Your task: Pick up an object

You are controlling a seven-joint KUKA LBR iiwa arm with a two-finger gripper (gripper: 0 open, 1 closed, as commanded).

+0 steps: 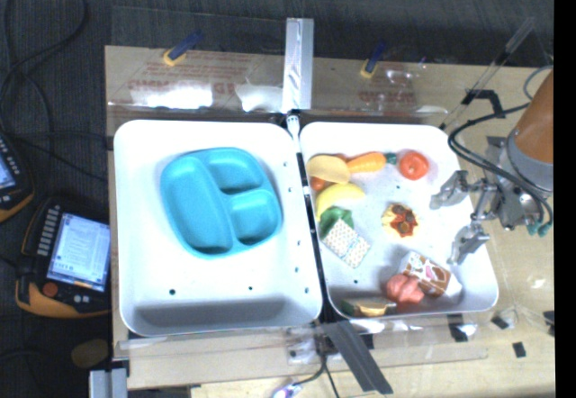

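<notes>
The gripper (459,214) hangs over the right bin's (378,131) three o'clock edge, its two grey fingers (447,190) spread wide apart with nothing between them. The arm (537,131), with its orange band, comes in from the three o'clock side. In that bin lies a scatter of toy food: a carrot (366,161) and a tomato (413,165) up at twelve o'clock, a yellow piece (339,197) and a checkered packet (346,246) at nine o'clock, a small dark-and-yellow thing (400,221) near the middle, just beside the fingers, and a pink lump (403,289) touching a printed box (427,274) at five o'clock. The left bin (135,207) holds a blue tray (219,199) with compartments, sitting near its middle.
</notes>
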